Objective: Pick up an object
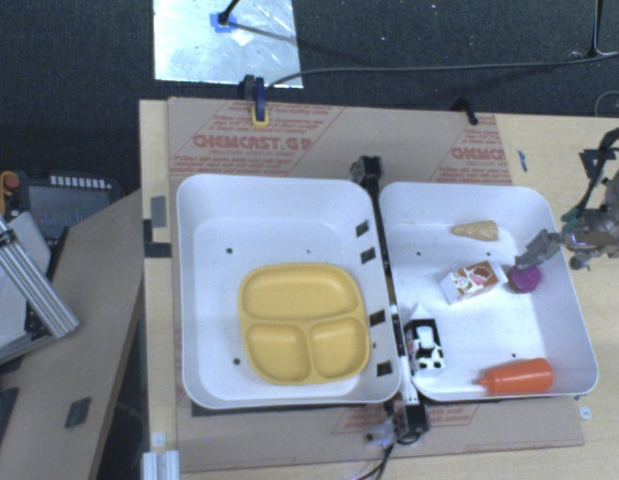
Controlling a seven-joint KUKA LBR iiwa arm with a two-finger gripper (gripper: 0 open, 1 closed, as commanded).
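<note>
Objects in the right bin (564, 313) number five: one purple piece (527, 278) at the right wall, one white carton (470, 282) with a red picture just left of it, one tan wedge (475, 231) farther back, one orange bottle (515, 375) lying near, one black-and-white cow carton (424, 350). The left bin (204, 268) holds one yellow divided tray (303, 321). The cardboard (289, 133) beneath reads "CHEMCAST". The gripper (537, 248) sits just above the purple piece; whether it grips anything cannot be told.

Glossy white plastic bins (289, 193); matt yellow plastic tray (303, 321).
</note>
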